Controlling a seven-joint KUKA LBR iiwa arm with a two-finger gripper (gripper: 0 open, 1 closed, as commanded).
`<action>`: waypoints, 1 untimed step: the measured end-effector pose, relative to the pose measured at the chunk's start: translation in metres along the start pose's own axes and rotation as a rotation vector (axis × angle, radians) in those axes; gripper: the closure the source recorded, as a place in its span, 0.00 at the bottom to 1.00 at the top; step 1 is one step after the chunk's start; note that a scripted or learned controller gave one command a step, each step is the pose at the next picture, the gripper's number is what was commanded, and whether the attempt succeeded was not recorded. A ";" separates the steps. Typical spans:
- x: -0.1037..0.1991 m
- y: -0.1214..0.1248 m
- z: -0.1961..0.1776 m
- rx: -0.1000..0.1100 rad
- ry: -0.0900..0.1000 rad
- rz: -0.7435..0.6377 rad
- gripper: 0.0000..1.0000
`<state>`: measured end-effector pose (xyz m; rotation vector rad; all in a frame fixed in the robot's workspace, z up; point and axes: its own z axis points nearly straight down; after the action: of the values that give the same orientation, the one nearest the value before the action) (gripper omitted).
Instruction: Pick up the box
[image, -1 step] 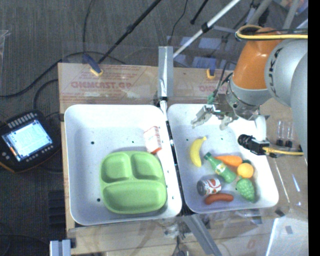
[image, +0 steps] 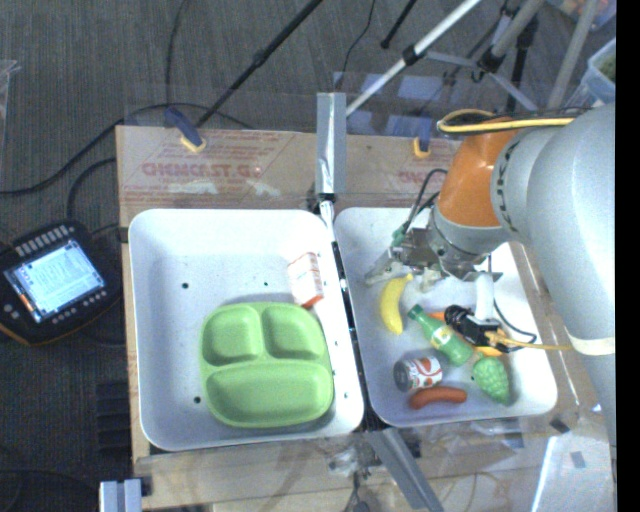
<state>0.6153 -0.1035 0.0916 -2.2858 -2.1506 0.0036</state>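
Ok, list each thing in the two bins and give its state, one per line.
box: lying in the left bin, beside the tray, not gripped
green tray: flat, right way up
banana: lying in the right bin, below the gripper
green bottle: on its side
can: on its side
sausage: lying flat
green fruit: resting by the bin's near corner

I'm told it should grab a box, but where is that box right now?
The small white and orange cardboard box lies in the left white bin, near its right wall, just above the green plastic divided tray.
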 end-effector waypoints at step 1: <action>-0.066 -0.036 -0.072 0.000 -0.002 0.012 0.00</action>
<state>0.5755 -0.1671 0.1639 -2.2995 -2.1374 0.0059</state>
